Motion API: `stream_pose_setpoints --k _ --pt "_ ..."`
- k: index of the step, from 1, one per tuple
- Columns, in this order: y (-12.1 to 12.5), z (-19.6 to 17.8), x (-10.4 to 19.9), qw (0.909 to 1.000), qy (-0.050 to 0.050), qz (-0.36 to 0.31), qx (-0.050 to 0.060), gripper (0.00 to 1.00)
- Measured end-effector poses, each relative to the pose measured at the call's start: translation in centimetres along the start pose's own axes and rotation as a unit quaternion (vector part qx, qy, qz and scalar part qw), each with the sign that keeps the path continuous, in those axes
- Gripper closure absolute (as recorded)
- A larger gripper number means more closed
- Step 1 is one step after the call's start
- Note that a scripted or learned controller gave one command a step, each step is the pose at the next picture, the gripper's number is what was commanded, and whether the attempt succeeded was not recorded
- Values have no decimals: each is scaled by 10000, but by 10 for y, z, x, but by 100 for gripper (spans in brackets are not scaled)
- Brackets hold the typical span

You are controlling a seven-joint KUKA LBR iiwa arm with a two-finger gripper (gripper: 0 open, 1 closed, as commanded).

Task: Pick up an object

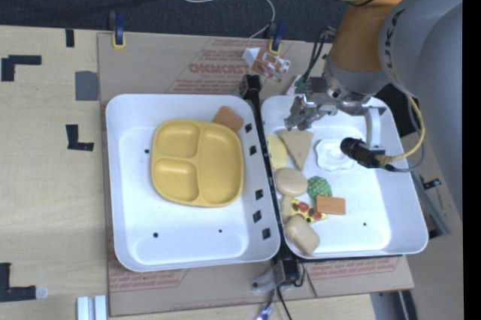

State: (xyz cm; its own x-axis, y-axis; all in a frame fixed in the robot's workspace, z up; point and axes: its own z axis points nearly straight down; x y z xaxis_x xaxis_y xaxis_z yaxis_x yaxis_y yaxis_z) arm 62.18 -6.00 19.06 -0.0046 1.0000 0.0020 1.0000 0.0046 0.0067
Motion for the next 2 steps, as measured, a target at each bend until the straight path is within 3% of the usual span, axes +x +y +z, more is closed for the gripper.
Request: stream_pose_setpoints --k 1,2 --pt "-1 7 -2 10000 -7 13 42 0" --pt "1 74 -38 10000 -18 34 74 0"
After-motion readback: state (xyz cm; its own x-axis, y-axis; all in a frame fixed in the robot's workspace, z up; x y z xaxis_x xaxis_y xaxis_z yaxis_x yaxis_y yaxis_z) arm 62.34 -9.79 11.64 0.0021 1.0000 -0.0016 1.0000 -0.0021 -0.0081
